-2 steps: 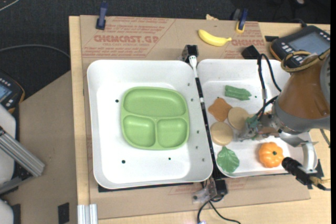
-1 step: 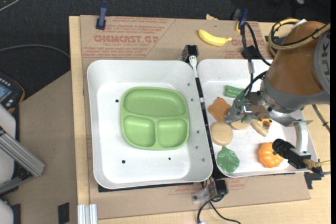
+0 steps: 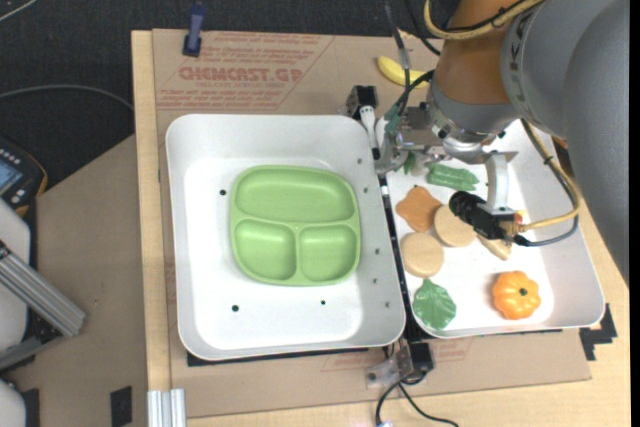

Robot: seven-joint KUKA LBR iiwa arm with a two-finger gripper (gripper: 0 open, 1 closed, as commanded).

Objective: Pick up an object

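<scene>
Gripper (image 3: 445, 153) sits low over the top end of the right bin (image 3: 572, 277); can't tell whether it's open or holding anything. Just below it is a green leafy piece (image 3: 452, 177), then a brown piece (image 3: 417, 206) and two tan discs (image 3: 422, 255). Leaf (image 3: 435, 303) and pumpkin (image 3: 515, 295) lie at the near end. Banana (image 3: 392, 70) is behind the arm. Left bin (image 3: 190, 215) holds a green plate (image 3: 295, 223).
</scene>
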